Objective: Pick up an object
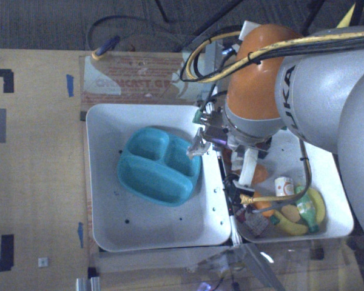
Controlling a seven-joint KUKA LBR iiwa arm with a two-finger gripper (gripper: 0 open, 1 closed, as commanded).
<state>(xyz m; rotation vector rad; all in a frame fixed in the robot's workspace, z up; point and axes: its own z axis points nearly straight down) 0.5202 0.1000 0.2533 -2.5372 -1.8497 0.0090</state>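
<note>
Resting on a tan bench (36, 180), two white bins (103, 180); pincer (197, 145) state I cannot tell.

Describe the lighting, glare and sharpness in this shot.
Camera view: even, soft light; the left bin reads bright white with faint shadow beside the blue tray; a mild sheen on the arm's orange band; the small items in the right bin look soft and hard to distinguish.
</note>
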